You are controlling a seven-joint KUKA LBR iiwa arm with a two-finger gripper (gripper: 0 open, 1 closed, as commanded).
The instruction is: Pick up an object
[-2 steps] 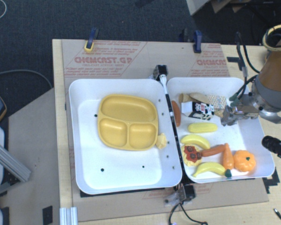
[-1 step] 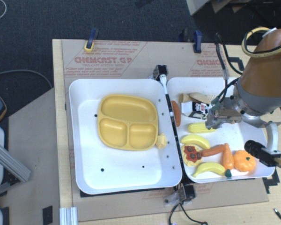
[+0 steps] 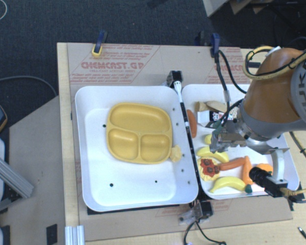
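Observation:
My gripper [image 3: 219,141] hangs low over the middle of the right bin [image 3: 291,163], reaching in from the right. Just beneath and beside it lie a small yellow piece [image 3: 214,154] and an orange carrot [image 3: 235,163]. A red pizza slice [image 3: 208,168] and a yellow banana [image 3: 227,184] lie nearer the front of that bin. An orange-red sausage [image 3: 192,123] lies along the bin's left wall. A tan piece [image 3: 214,106] sits at the back. I see nothing lifted in the gripper.
The left bin [image 3: 92,152] holds a yellow divided plate [image 3: 139,132], with a small pale yellow piece [image 3: 176,153] at its right edge. An orange piece [image 3: 265,168] lies under the arm. The arm's bulk covers the right bin's far right side.

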